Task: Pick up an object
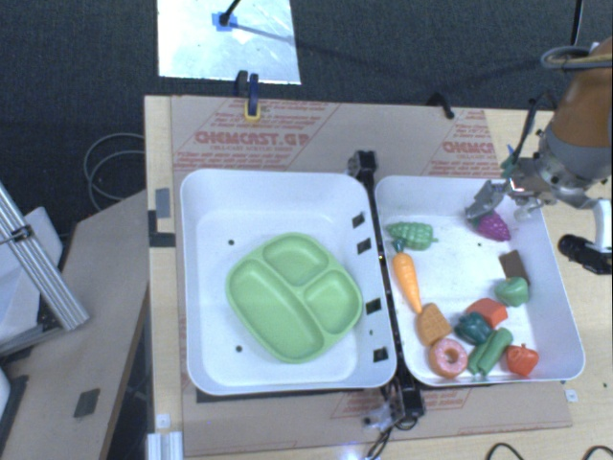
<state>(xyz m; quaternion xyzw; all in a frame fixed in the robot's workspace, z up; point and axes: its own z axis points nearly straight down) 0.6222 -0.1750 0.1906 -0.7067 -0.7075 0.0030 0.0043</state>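
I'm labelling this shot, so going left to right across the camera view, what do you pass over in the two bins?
Green divided plate → carrot → pink donut → purple toy with the gripper over it → red toy.

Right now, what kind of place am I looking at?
Probably a robotics lab test bench: a robot arm reaches over two white bins, one holding toy food such as a carrot, the other a green divided plate.
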